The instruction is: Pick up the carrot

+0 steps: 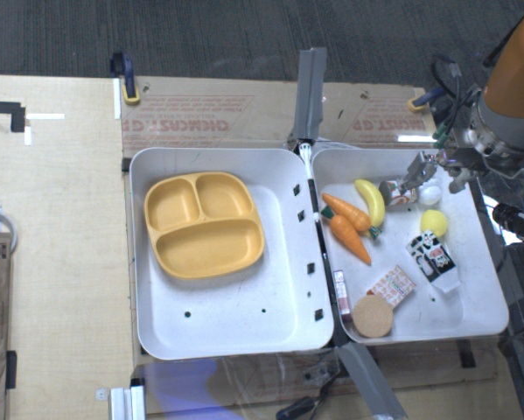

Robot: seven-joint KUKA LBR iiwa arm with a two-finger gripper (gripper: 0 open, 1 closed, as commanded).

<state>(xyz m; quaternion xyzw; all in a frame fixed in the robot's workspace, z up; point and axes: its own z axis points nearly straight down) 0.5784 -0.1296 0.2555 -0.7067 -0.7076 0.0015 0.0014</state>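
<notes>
Reaching in from the right, arm (506, 103) angled down, end effector (410, 182) near banana (371, 202), finger state unclear, carrot (349, 237) apart

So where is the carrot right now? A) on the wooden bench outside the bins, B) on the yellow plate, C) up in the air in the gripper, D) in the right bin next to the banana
D: the carrot lies on the floor of the right bin, right beside the banana, while the gripper is off to the side of it.
</notes>
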